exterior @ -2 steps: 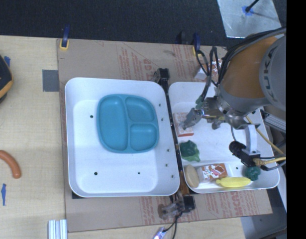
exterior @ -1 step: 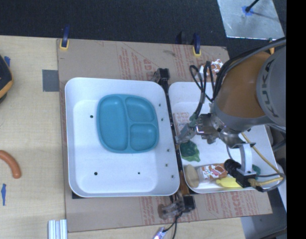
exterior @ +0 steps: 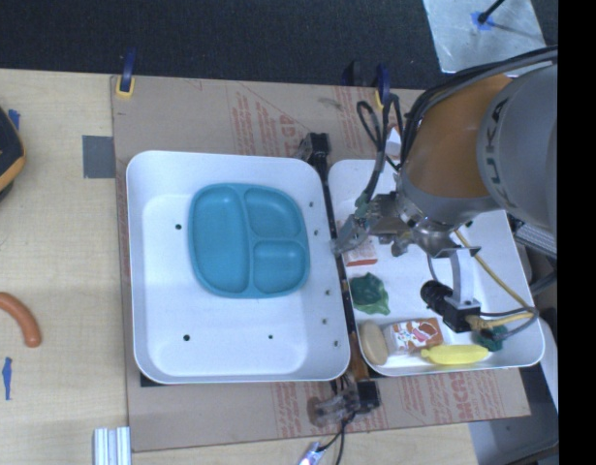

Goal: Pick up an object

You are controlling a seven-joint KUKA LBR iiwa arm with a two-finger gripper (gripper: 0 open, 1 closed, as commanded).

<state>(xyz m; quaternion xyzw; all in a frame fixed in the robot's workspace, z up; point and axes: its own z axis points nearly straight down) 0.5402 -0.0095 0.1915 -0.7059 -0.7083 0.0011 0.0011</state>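
Gripper point(exterior: 360, 232): low at the right bin's point(exterior: 506, 250) left wall; jaw state, cannot tell.
Targets: green toy point(exterior: 369, 294) mid-left, banana point(exterior: 455, 356) front edge, likely within reach.

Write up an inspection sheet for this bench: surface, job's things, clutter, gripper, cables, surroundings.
Surface: brown board on a pale wooden bench, bearing the left bin and the right bin side by side.
Job's things: in the right bin, a green leafy item, a yellow banana, a red-and-white packet and a tan round item.
Clutter: blue divided plate in the left bin; a sausage on the bench outside the bins.
Gripper: gripper low over the right bin's left side, above the green leafy item; whether it holds anything cannot be told.
Cables: black cables loop beside the arm; a yellow cable crosses the right bin.
Surroundings: dark floor beyond the bench.
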